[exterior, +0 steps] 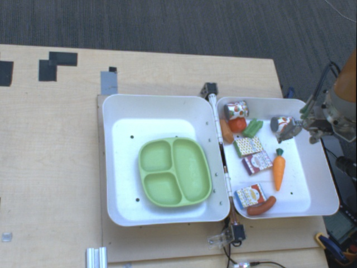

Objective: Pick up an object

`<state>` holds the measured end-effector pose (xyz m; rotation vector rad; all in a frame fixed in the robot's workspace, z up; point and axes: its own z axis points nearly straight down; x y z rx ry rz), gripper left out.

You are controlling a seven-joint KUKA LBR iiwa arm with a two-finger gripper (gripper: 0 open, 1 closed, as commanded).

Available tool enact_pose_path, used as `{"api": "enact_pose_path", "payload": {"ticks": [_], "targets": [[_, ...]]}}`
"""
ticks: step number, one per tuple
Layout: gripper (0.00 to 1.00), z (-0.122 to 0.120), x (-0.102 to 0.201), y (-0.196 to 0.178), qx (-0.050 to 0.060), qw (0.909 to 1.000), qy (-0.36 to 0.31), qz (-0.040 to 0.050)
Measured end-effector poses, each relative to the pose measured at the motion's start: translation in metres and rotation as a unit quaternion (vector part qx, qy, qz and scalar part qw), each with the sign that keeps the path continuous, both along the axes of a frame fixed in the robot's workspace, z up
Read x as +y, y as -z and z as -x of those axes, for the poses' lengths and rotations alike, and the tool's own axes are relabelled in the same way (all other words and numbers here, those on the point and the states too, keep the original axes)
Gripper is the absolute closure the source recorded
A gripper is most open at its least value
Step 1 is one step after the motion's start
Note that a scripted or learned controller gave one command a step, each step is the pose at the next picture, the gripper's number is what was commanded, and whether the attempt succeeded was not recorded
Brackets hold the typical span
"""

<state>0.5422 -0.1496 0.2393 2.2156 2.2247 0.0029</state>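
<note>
my gripper (285,132) hovers, jaw state unclear, so i'm approaching; next, descend toward the carrot (278,171) at six o'clock

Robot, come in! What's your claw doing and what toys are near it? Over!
Gripper low in right bin, upper right part. Nothing seen between its fingers. Carrot just below it, green pepper to its left. Green plate in left bin.

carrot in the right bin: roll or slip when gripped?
The carrot looks like a smooth, tapered plastic toy, so it may squirt from a pinch near the tip. Its round body could roll if nudged sideways. Probably light and stiff.
</note>
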Motion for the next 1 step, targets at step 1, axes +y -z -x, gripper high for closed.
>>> {"api": "enact_pose_path", "payload": {"ticks": [1], "targets": [[0.0, -0.005, -0.0014, 0.1403, -0.006, 1.0, 0.002, 0.0014]]}}
